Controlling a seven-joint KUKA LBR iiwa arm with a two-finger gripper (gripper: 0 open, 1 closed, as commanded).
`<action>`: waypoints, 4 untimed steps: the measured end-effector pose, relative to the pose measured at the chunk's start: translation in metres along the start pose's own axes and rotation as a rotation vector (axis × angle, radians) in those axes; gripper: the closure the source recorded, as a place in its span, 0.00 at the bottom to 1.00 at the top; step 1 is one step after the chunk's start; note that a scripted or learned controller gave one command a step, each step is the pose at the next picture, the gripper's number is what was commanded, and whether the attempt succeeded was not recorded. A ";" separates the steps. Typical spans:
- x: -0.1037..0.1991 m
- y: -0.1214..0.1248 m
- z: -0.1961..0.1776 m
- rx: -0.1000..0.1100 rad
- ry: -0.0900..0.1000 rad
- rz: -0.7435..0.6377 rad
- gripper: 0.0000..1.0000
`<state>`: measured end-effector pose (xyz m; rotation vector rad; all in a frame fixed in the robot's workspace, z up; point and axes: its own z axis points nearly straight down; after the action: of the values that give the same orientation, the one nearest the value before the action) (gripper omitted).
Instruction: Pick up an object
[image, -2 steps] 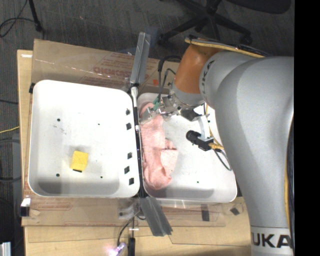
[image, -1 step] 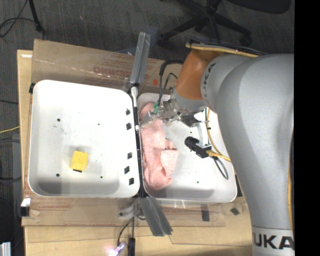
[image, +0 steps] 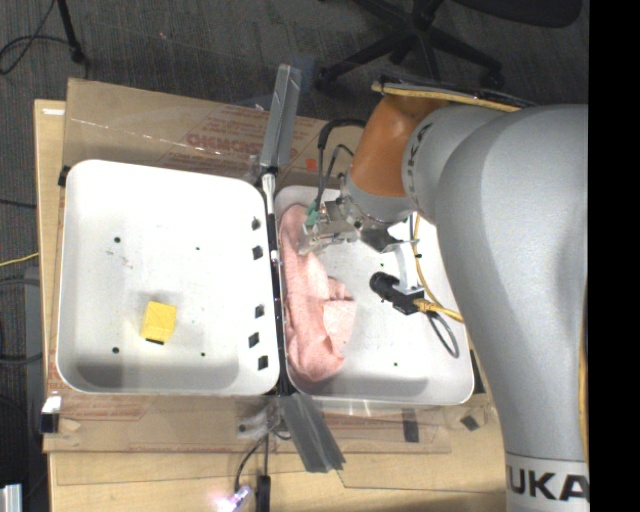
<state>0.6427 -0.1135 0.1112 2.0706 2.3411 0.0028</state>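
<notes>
On the bench (image: 50, 250), 2 shallow white bins sit side by side over brown cardboard (image: 150, 120), with dark carpet and a chair base beyond. Reaching in from the right, the grey arm (image: 510, 250) with its orange band bends down into the right bin (image: 440, 370), its gripper (image: 322, 228) at the upper end of a crumpled pink cloth (image: 315, 310) lying along that bin's left wall. A small yellow block (image: 159, 322) rests in the left bin (image: 150, 200).
</notes>
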 end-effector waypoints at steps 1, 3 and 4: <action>0.013 0.013 -0.022 0.016 0.012 0.012 1.00; -0.002 0.010 0.001 0.004 -0.001 0.028 0.00; -0.012 0.013 0.018 0.011 0.007 0.047 0.00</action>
<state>0.6575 -0.1244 0.0937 2.1340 2.3013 -0.0021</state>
